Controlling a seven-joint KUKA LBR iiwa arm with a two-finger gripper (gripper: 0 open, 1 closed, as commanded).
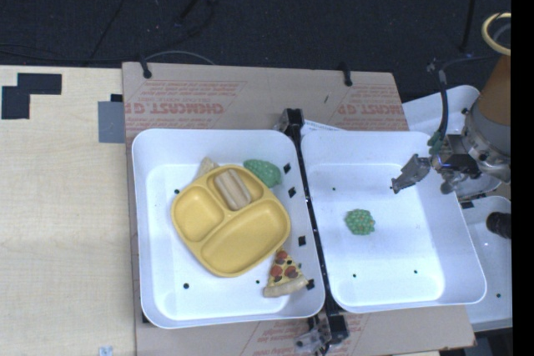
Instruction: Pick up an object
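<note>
Two shallow white plastic bins side by side on brown cardboard sheet (250, 100) over pale wooden bench (58, 213).

Left bin (154, 263): yellow three-compartment plastic tray (231, 221), tilted diagonally near centre; tan hot-dog-shaped toy (233, 188) lying in tray's upper compartment; green leafy toy (264, 172) just beside tray's upper right edge; toy pizza slice with red dots (284, 275) near tray's lower right corner, close to bin's right wall.

Right bin (455, 267): small round green bumpy toy (360, 222), alone near centre of bin floor, touching nothing.

Two-finger gripper (417, 172) above right bin's upper right area, fingers spread apart, nothing between them; well apart from green bumpy toy, up and to its right. Orange band of arm (499, 92) at right edge.
</note>
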